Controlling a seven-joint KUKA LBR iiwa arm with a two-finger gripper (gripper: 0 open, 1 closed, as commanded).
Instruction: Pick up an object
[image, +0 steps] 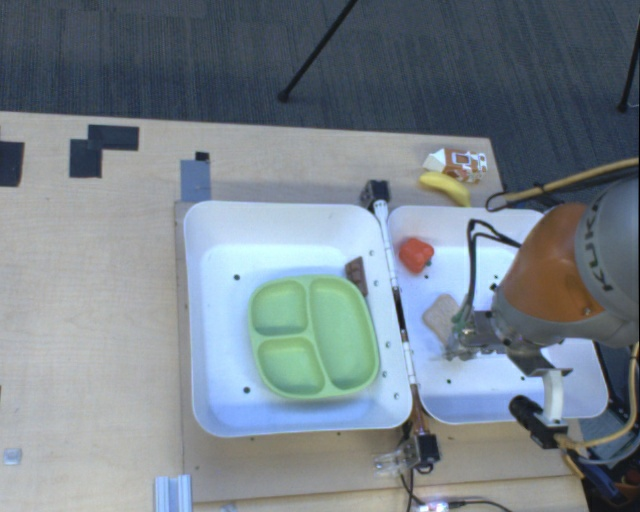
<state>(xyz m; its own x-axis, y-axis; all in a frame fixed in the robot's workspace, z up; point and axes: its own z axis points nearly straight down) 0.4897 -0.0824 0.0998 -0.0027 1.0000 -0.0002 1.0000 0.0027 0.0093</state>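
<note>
Left bin (215, 330): I see a light green divided plate (313, 338) lying flat in it, three compartments, nothing in any of them. A small brown piece (355, 269) sits just beyond the plate's upper right corner, close against the wall shared with the other bin.

Right bin (440, 405): I see two loose things here, a red-orange object (416, 253) near the far left corner and a flat tan-grey piece (441, 315) closer to the middle.

Arm (560, 275): it comes in from the right, and its orange band hangs over the right half of this bin.

Hand (460, 343): I make it out low in the right bin, pointing left, but the metal parts blur together, so I cannot tell how it is set.

Tan-grey piece versus hand: it lies just beside the tip of the hand, on the far left side of it; whether they touch I cannot tell.

Red-orange object versus hand: farther up the bin, clearly apart.

Look of the red-orange object: rounded, lumpy, bright, resting on the bin floor.

Desk (90, 320): pale wood; a yellow banana-like object (444, 187) and a small white packet (458, 161) lie beyond the right bin.
</note>
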